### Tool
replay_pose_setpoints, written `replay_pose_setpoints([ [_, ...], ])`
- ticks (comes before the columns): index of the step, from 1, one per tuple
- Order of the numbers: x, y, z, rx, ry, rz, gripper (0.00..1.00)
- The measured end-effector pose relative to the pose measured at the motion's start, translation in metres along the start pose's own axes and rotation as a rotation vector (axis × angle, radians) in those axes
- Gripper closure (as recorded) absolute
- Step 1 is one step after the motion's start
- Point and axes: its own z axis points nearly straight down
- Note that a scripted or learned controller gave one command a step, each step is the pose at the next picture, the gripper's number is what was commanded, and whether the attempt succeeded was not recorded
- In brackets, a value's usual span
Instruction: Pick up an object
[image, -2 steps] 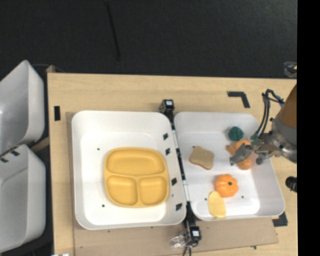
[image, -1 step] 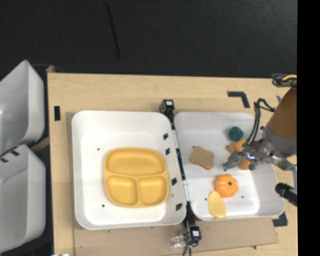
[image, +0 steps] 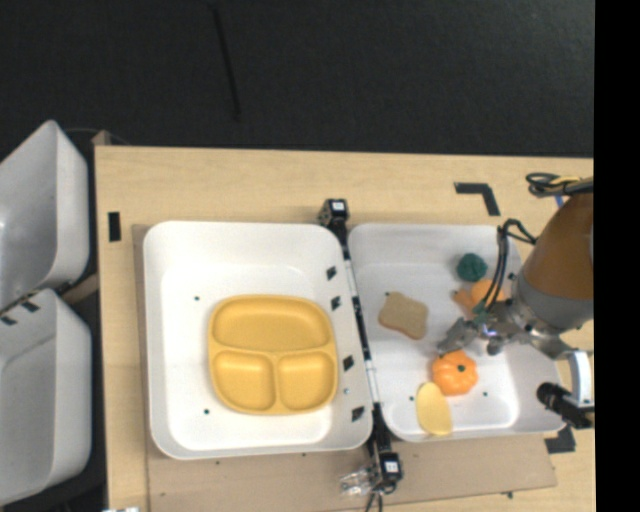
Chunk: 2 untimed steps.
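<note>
Nothing's lifted yet: the gripper (image: 466, 338) hangs just above the orange pumpkin (image: 455, 374), though I can't tell its claw's state.

What I can't make out from up here

My arm (image: 562, 262) is cut off at the frame's 3 o'clock edge, so I see just its wrist end. It covers much of an orange thing (image: 478, 294) by the teal ball (image: 471, 266), and I can't tell what that is. The gripper (image: 468, 337) is a dark blur above the small pumpkin (image: 455, 373). The white tubs (image: 35, 300) at 9 o'clock run off the frame.
</note>
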Motion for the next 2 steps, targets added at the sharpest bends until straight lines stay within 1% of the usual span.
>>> replay_pose_setpoints([
  [1, -0.001, 0.002, -0.011, -0.003, 0.001, 0.004, 1.00],
  [2, -0.004, 0.003, -0.051, -0.009, -0.002, 0.002, 1.00],
])
